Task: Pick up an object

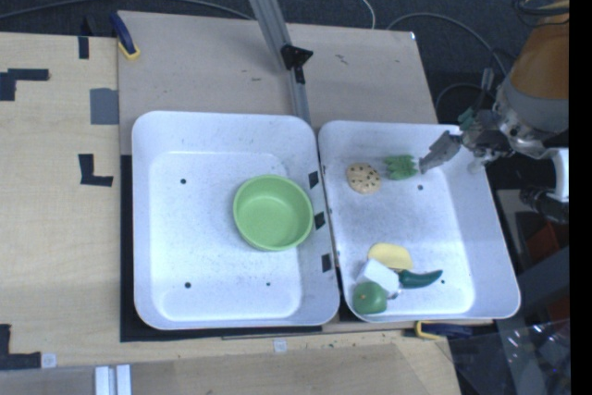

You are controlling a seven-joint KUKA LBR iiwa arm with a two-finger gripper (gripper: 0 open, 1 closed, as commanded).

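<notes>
Scanning from the left of the frame, we meet the left bin (176,227), a shallow white plastic tray with fine dark speckling, holding a smooth round green bowl (272,213) near its right side. A grey metal pole (268,9) slants down from the top centre to where the two bins meet.

Moving into the right bin (481,227), we find a round tan cookie (363,178) dotted with dark specks in its upper left part, and just beside it to the right a small, bumpy green piece that looks like broccoli (400,166). Low in this bin sits a cluster: a green rounded fruit (370,298), a white block (378,274), a yellow rounded piece (391,254) and a dark green pepper (421,278) lying roughly left to right.

At the right edge of the frame the claw (437,154) reaches in, its grey tip slanting down and left. We judge the broccoli the likeliest target: it lies just left of the tip, very near or touching it. We cannot tell how wide the claw stands, and nothing shows as gripped. The coming move likely turns on that short leftward gap.
</notes>
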